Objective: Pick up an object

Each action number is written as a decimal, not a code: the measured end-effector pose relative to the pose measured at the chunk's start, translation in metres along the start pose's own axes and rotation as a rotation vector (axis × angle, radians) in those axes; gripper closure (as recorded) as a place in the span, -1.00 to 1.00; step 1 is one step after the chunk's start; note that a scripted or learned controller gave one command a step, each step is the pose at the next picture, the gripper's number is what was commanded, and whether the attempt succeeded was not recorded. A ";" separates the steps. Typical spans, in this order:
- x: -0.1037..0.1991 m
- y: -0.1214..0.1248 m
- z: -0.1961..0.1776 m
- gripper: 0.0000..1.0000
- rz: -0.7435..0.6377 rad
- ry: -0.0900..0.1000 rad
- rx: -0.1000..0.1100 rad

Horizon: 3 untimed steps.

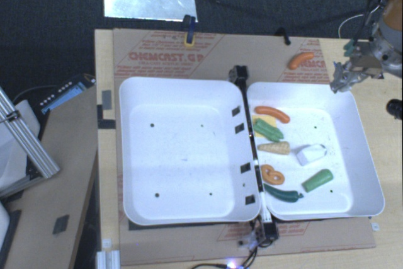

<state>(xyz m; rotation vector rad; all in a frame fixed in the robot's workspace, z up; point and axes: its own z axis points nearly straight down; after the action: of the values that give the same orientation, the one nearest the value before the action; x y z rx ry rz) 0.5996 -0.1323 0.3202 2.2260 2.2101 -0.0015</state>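
From the camera view above, the hand hangs over the far right corner of the right bin, just past its rim, over the tabletop. I cannot tell whether it is released or clenched, and nothing shows in it.

The toys lie in the right bin, mostly along its left side. An orange sausage is farthest back, with a green pepper just in front of it, then a pale corn cob, a pretzel, and a dark green vegetable nearest the front. A white block and a green cylinder lie more to the middle. Another orange sausage rests on the tabletop behind the bin. The left bin sits beside it, touching.
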 end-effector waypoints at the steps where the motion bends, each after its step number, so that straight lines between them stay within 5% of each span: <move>1: -0.080 0.002 0.019 1.00 -0.002 0.000 0.000; 2: -0.043 0.006 -0.198 1.00 -0.014 -0.001 -0.016; 3: -0.055 -0.022 -0.217 1.00 -0.008 0.002 -0.003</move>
<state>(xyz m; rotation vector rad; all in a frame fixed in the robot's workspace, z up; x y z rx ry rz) 0.5762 -0.1863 0.5369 2.2165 2.2191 0.0040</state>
